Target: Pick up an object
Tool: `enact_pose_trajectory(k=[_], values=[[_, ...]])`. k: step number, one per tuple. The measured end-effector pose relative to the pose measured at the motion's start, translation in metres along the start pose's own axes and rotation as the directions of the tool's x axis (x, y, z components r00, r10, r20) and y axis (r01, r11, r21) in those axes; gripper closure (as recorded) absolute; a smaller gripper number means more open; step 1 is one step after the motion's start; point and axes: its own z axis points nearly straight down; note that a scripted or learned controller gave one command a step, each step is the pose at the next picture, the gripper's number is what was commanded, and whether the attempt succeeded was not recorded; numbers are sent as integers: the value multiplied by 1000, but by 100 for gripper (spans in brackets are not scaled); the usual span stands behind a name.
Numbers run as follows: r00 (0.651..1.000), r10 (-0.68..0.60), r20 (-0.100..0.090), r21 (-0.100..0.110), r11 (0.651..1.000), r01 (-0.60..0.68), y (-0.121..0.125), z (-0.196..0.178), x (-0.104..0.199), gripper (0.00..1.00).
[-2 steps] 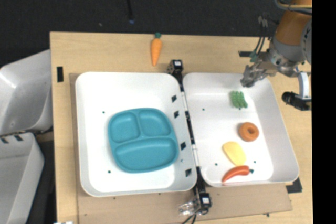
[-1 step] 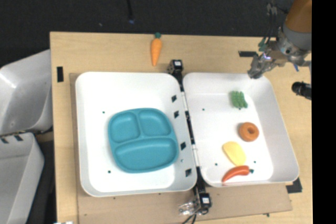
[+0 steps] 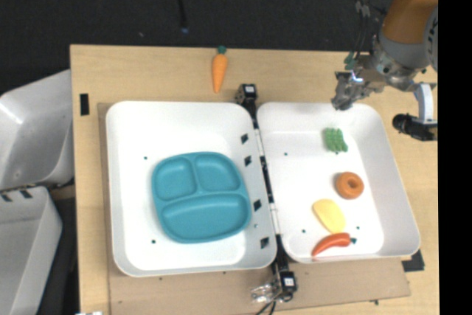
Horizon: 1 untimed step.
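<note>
The right bin (image 3: 295, 130) holds a small green piece (image 3: 335, 139), a brown doughnut (image 3: 349, 185), a yellow piece (image 3: 329, 215) and a red chilli (image 3: 331, 243). My gripper (image 3: 344, 99) hangs over the bin's far rim, above and slightly right of the green piece, with nothing visible between its fingers. The grey arm with its orange band (image 3: 408, 15) reaches in from the upper right.
The left bin (image 3: 129, 130) holds a blue divided plate (image 3: 200, 195). An orange carrot (image 3: 219, 70) lies on the bench beyond the bins. A black clip (image 3: 246, 93) sits at the far end of the seam between the bins.
</note>
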Motion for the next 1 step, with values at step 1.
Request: enact_pose_trajectory(k=[1], values=[[1000, -1, 0, 2, 1000, 1, -12, -7, 60, 100]])
